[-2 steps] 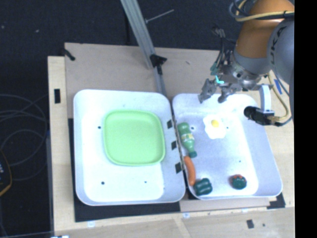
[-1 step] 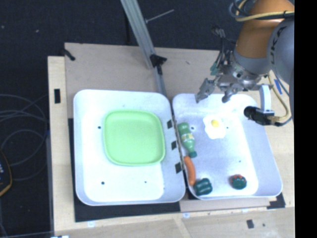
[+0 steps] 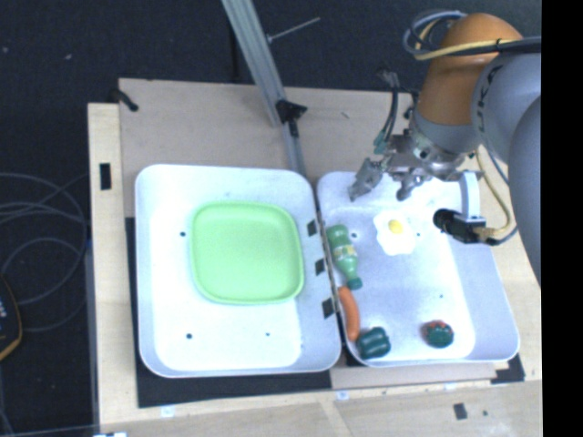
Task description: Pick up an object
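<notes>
My gripper [image 3: 386,184] hangs over the back edge of the right bin [image 3: 474,285], its two fingers spread apart with nothing between them. Just in front of it lies a fried egg toy [image 3: 396,232], white with a yellow yolk. Along the bin's left wall sit a green bottle-shaped toy [image 3: 342,250] and an orange carrot [image 3: 349,309]. A dark green piece [image 3: 373,342] and a red and green round piece [image 3: 438,333] rest near the front wall.
The left bin [image 3: 164,262] holds a light green square plate [image 3: 247,251]. A grey metal pole [image 3: 260,48] slants up from between the bins at the back. The arm's orange band [image 3: 460,71] and grey body fill the upper right.
</notes>
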Available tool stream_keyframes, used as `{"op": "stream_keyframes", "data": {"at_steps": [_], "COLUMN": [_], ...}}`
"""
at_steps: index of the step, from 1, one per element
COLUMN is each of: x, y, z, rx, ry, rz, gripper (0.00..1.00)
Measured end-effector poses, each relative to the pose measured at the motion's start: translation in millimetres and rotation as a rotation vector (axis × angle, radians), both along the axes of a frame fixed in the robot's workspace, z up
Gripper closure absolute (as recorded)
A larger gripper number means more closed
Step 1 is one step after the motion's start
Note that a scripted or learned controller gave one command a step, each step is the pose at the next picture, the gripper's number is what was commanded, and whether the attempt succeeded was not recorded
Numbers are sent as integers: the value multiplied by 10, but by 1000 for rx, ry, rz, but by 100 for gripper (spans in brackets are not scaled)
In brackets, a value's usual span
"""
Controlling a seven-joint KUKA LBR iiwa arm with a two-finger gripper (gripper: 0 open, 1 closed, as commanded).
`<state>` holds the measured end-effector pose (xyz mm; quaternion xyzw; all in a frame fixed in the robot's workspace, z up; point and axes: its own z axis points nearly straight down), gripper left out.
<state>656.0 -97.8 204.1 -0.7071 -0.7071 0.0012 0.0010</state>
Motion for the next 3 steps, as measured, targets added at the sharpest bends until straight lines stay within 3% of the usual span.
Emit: {"op": "stream_keyframes", "data": {"at_steps": [2,3], "x": [3,14], "y": [-69,-75], "z": [-1055,-926], "rx": [0,0], "ry": [0,-5], "rz": [-1,-3], "gripper": [0,100]}}
